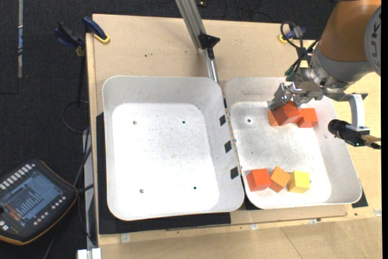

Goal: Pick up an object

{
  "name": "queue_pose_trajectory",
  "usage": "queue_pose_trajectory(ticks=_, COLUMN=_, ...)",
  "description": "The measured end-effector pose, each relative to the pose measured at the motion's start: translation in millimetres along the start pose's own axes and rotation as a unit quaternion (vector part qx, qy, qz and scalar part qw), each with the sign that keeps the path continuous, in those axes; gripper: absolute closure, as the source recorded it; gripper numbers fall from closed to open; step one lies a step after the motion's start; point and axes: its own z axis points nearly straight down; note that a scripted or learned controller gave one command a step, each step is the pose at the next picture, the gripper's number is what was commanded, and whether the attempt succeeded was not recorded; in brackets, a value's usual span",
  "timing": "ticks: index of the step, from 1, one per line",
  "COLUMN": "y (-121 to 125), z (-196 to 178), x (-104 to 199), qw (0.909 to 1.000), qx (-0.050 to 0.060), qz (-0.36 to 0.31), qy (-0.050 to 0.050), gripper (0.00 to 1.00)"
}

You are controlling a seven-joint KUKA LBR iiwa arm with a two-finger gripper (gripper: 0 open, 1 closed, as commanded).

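— Status of your gripper (286, 101)?
— Mine sits over the orange block (284, 114), far in the right bin (339, 176); grip state: cannot tell.
— Risk?
— The adjacent red-orange block (308, 117) touches it; I judge a jammed or skewed grasp.

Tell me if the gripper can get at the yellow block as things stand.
Probably yes. The yellow block lies near the right bin's front edge with nothing over it, though an orange block touches its left side. The gripper sits at the far blocks in that bin.
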Motion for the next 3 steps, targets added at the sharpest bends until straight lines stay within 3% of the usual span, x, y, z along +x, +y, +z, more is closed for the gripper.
queue_pose_trajectory(ticks=2, y=-6, z=18, x=115, qw=1.0, qx=0.001, qz=0.0, qy=0.0, gripper=1.0)
queue_pose_trajectory(ticks=3, y=-7, z=8, x=176, qw=1.0, qx=0.0, qz=0.0, qy=0.0, gripper=1.0)
